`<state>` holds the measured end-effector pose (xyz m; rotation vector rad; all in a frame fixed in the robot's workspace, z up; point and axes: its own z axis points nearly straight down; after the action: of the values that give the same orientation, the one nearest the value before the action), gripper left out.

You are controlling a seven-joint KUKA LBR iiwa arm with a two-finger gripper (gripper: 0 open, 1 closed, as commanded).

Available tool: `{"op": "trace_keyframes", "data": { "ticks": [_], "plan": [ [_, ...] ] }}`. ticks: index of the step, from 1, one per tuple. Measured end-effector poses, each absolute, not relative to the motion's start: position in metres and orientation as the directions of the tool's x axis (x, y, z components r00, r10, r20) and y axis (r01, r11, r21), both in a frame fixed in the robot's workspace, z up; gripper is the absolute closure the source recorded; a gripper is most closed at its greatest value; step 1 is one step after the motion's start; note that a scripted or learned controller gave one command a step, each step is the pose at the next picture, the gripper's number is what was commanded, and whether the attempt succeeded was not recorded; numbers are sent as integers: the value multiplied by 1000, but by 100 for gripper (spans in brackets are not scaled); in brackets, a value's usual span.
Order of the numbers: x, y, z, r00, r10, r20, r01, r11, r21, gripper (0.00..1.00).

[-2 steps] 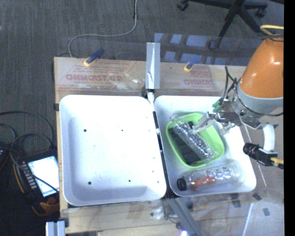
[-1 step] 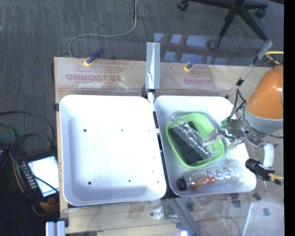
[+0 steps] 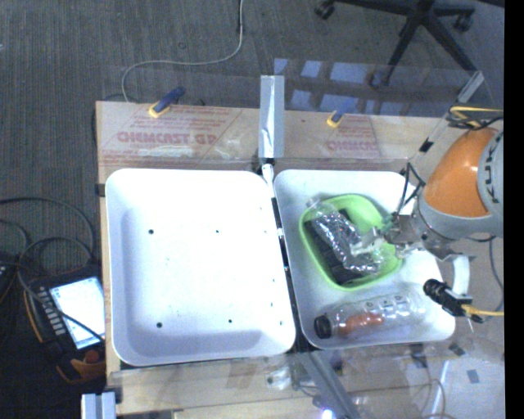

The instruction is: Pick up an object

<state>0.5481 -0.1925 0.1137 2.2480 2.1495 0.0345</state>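
Item: jaws (image 3: 385, 239) of the single arm (image 3: 463, 184), reaching in from the view's right and sitting low over the right bin (image 3: 286, 270). They blur into crinkled silver beneath them, so it cannot be told whether they stand open, closed, or around anything.

Item: foil-wrapped object (image 3: 348, 241), silver over a dark body, lying in a green bowl (image 3: 315, 211) in the upper half of the right bin. It lies just to the view's left of the jaws, touching or nearly so (the contact itself is not legible). Its long axis runs at a slant, from upper left to lower right. As a judgement, this is the likeliest target, and the grasp turns on the jaws closing across that slanted axis rather than along it.

Item: clear bottle (image 3: 368, 317) with a dark cap and reddish contents, lying on its side along the near wall of the same bin, below the bowl and apart from the jaws.

Item: left bin (image 3: 196, 270), white, shallow, beside the right bin and touching it along the middle seam.

Item: counter (image 3: 188, 135), pale board with faded red print, bearing two clamps (image 3: 166, 101) at its far edge.

Surroundings: grey carpet, loose cables, a chair base (image 3: 409, 24) at the top, a handheld pendant (image 3: 70, 307) at the left.
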Motion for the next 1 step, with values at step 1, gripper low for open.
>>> {"op": "trace_keyframes", "data": {
  "ticks": [1],
  "plan": [
    [551, -191, 127, 43, 999, -3, 998, -43, 45, 100]
  ]
}}
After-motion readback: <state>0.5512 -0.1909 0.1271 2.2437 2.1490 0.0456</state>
